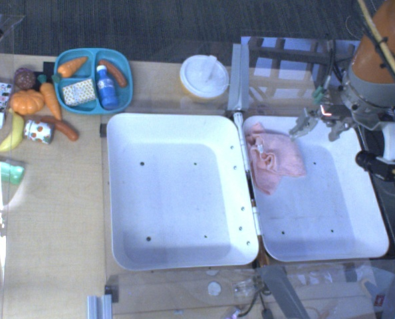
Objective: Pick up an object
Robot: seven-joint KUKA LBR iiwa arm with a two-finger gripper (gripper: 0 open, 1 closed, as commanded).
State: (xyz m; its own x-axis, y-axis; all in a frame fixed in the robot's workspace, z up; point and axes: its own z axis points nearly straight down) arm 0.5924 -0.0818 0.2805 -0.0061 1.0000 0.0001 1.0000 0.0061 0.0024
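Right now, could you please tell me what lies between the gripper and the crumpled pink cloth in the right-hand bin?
Nothing: in the camera view only bare white bin floor separates the gripper from the crumpled pink cloth.

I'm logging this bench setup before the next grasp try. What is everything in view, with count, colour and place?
Bins: two, white, side by side at centre.
Cloth: one, pink, crumpled, upper left of the right bin.
Tray: one, blue, divided, holding toy food, upper left.
Bowl: one, white and yellow, behind the left bin.
Toy food: several loose pieces, mostly orange and yellow, far left.
Arm: one, grey with orange band, right.
End effector: one, open, above the right bin's far edge, holding nothing.
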